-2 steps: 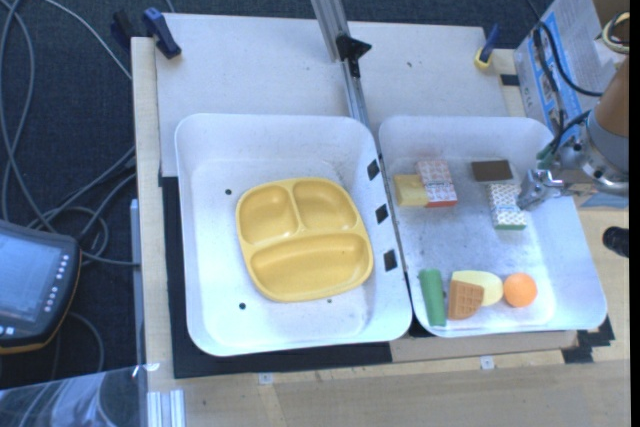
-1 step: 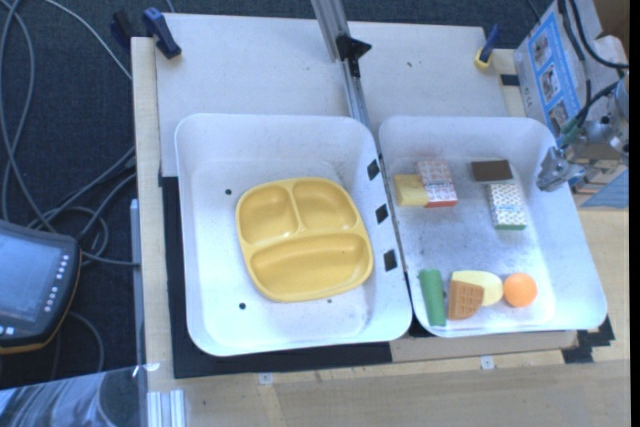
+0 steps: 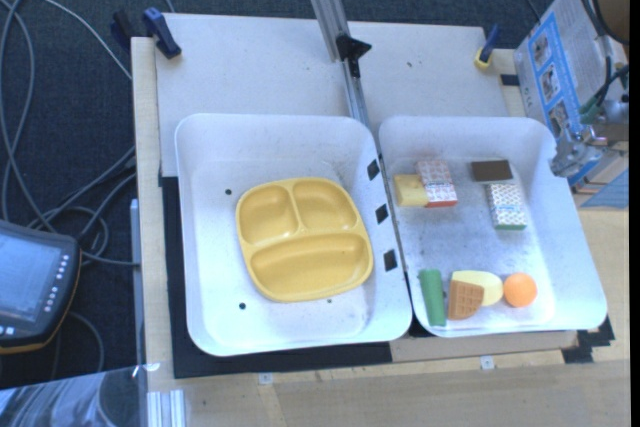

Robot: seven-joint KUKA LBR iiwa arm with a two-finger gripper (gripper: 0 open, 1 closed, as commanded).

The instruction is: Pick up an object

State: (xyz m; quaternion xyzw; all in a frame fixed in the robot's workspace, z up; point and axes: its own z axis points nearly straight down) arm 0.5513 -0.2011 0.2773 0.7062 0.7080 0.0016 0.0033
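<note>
End effector [image 3: 572,155] — grip state unclear — sits just right of brown block [image 3: 491,171].

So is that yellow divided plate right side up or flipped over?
Right side up: the yellow plate lies flat in the left bin, its three compartments facing up.

A yellow divided plastic plate [image 3: 303,238] lies in the left white bin [image 3: 200,165]; the right white bin [image 3: 560,215] holds small toy foods, including an orange ball [image 3: 519,290].

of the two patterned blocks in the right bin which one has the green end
The patterned block farther right, below the brown piece; the other one has a red end.
</note>
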